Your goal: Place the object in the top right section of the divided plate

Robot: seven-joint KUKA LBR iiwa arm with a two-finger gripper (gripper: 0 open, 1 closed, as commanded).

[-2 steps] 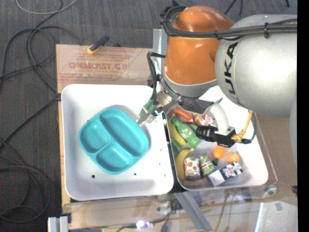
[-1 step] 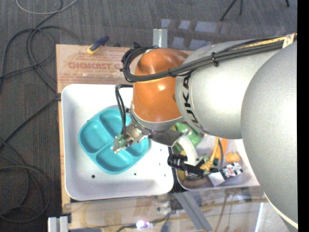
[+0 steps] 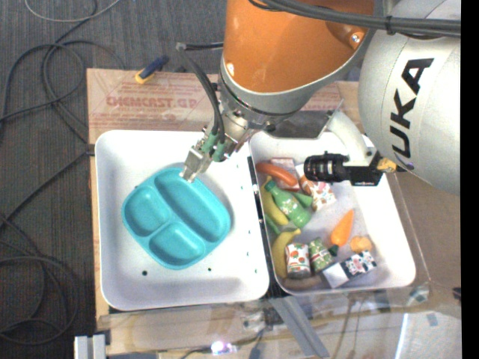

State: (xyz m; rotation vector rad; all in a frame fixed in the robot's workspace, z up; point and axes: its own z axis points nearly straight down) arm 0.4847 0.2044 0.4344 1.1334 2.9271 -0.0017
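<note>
A turquoise divided plate (image 3: 176,215) with three sections lies in the left white bin (image 3: 120,275), turned at an angle. I see nothing lying in any of its sections. My gripper (image 3: 193,164) hangs from the grey and orange arm, reaching down to the plate's upper edge, at the far end of its long upper-right section. I make out no object at its tip from this angle. Several toy foods lie in the right bin (image 3: 400,264).
The right bin holds a red sausage (image 3: 277,173), a green bottle (image 3: 289,202), a yellow banana (image 3: 281,239), an orange carrot (image 3: 342,227) and several small printed boxes (image 3: 299,259). A black cylinder (image 3: 327,167) juts over that bin. Cables trail on the floor at left.
</note>
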